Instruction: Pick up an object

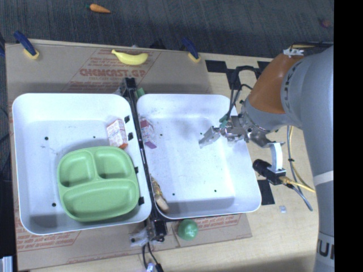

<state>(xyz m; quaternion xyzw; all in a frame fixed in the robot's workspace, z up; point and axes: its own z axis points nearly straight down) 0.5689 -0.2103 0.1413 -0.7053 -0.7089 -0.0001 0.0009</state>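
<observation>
My gripper (207, 137) hangs over the right bin (187, 200), near its upper right part, with the fingers pointing left. Nothing shows between the fingers. A small red and white packet (147, 132) lies against the right bin's left wall, well to the left of the gripper. A tan object (158, 198) rests at the right bin's lower left corner. In the left bin (34, 129) sit a green divided tray (98, 182) and a red and white carton (116, 133) just above it.
A yellow banana (130, 56) lies on the cardboard behind the bins. A green ball (188, 229) sits in front of the right bin. Blue clamps (26, 44) hold the cardboard's back edge. An orange carrot (100, 8) lies on the floor beyond.
</observation>
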